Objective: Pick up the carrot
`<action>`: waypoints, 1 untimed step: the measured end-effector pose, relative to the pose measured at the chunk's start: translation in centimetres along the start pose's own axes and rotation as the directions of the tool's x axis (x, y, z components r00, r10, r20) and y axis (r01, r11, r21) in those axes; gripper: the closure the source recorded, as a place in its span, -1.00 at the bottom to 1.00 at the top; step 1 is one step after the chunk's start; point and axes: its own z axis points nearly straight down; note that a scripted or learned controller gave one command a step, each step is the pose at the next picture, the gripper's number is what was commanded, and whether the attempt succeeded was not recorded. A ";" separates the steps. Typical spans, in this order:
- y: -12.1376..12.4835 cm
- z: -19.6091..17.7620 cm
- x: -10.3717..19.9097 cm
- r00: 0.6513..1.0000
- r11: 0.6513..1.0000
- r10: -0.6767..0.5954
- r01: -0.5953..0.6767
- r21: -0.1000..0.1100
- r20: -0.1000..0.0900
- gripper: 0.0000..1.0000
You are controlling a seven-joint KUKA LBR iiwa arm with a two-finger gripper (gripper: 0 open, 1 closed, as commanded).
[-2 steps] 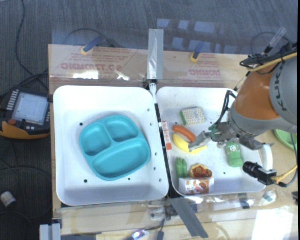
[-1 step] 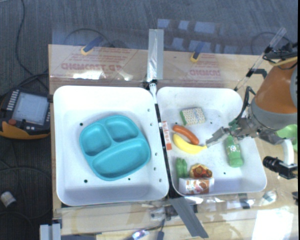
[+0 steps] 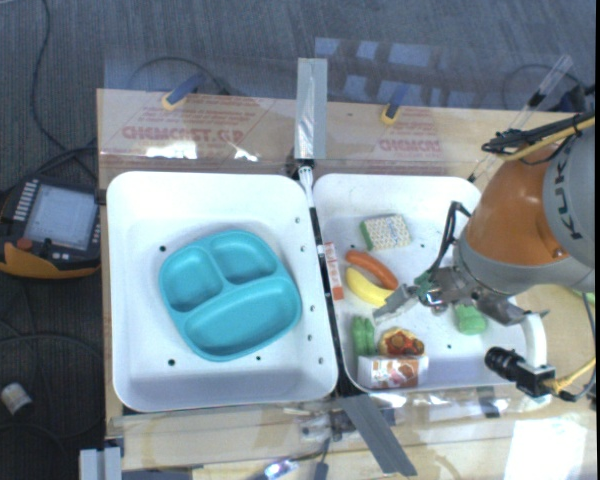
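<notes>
the approach is in hand: the gripper (image 3: 398, 302) hangs with fingers parted and nothing between them just beside the banana (image 3: 368, 287), so it must next shift to the carrot (image 3: 371, 266) in the right bin (image 3: 332, 206)

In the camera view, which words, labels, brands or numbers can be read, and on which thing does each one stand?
"KU": dark letters on the grey arm, cut off at the right edge.
Red print on the cardboard sheet behind the bins, two patches: mirrored and too blurred to read.
Label on the small can: too small to read.
Screen of the orange handheld pendant: nothing readable.
</notes>
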 end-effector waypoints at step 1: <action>-0.8 1.5 -6.0 1.000 1.000 -0.002 0.002 0.000 0.002 -1.00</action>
